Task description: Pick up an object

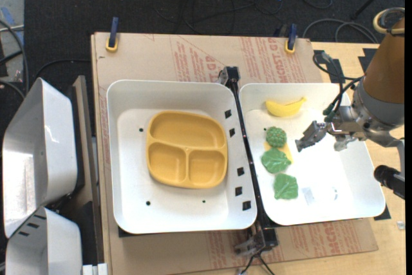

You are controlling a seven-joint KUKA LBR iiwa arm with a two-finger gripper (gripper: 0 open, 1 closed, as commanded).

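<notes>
**A:** Over the right bin (360,203), at about three o'clock of the frame, hangs the gripper (311,136). Can you tell how its fingers stand?

**B:** No. They show as one dark tilted shape pointing toward nine o'clock; spread or pressed together, I cannot tell. Nothing is visible between them.

**A:** What lies nearest it?

**B:** Three green pieces in a column. The top green piece (276,136), round and bumpy, sits at nine o'clock from the gripper, near but apart. The middle green piece (275,160) is at about eight o'clock from it, and the lower green piece (285,187) at about seven o'clock, farther off. The top and middle ones look to be touching; a bit of yellow peeks out beside them, too small to name.

**A:** And the banana (285,107)?

**B:** At eleven o'clock from the gripper, near the bin's far rim, curved with its ends up, apart from the greens.

**A:** The other bin?

**B:** The left bin (125,138) holds a yellow tray (187,149) with three compartments, lying flat near its middle, well apart from the gripper.

**A:** The arm (386,80)?

**B:** It enters from three o'clock, its orange band above the grey wrist.
</notes>
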